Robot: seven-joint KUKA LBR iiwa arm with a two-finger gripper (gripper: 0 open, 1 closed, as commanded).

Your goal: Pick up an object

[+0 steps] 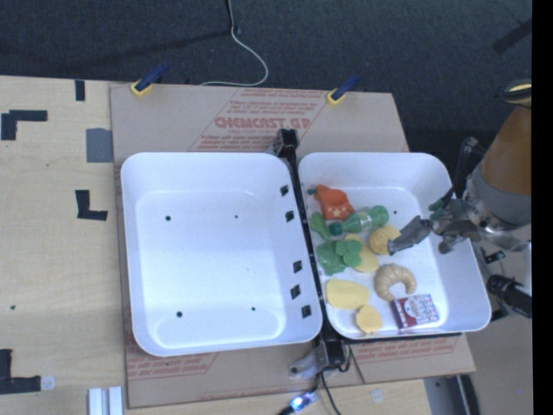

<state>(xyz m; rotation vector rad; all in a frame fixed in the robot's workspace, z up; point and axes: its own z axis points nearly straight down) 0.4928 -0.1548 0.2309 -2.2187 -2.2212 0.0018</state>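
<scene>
Now | gripper (406, 239) over right bin (454, 258) | beside croissant (395, 277)

I see two white bins side by side on a cardboard sheet (259, 119). The left bin (207, 253) sits bare beside the right bin (432, 175), which holds a cluster of toy food along its left side: an orange carrot-like piece (333, 203) farthest, a green bottle (359, 220), a green leafy piece (340, 253), a croissant (394, 278), a yellow lemon shape (346, 294), and a small red-and-white carton (416, 310) nearest. My gripper (406, 238) reaches in from the right, just beside a pale yellow piece (382, 238).
</scene>
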